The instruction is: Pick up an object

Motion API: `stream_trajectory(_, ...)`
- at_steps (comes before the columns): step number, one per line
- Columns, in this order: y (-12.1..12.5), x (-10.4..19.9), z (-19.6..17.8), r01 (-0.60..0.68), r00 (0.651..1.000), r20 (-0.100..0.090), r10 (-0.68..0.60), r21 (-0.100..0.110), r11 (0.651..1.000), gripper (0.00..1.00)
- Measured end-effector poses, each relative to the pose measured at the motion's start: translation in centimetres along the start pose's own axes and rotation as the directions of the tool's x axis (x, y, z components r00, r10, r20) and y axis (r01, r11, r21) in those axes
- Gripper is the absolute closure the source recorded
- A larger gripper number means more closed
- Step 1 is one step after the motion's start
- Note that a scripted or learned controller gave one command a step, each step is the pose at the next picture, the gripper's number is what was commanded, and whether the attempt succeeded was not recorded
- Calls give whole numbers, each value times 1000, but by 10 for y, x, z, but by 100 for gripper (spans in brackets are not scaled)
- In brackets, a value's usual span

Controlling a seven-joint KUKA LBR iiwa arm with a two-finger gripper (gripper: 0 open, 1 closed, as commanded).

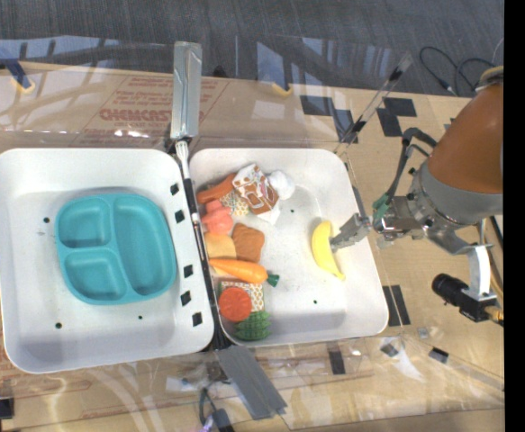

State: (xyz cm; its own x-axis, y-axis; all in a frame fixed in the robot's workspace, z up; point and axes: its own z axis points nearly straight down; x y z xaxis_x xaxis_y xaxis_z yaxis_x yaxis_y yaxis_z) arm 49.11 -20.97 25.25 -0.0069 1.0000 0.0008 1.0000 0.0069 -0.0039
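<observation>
In the right bin, a yellow banana lies by itself near the right wall. My gripper reaches in over that wall and its tip sits right at the banana's upper right side, low in the bin. Nothing visibly hangs from it. Along the bin's left side lies a heap of toy food: an orange carrot, a red tomato, a green piece, a brown slice, a printed carton and a white piece.
The left bin holds a teal divided plate. A metal divider rises behind the seam between the two bins. The arm's grey body and orange band hang over the bench to the right, with cables nearby.
</observation>
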Motion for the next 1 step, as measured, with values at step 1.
stream_trajectory(1, 16, 1, 113, 106, 994, -2, -106, 4, 994, 0)
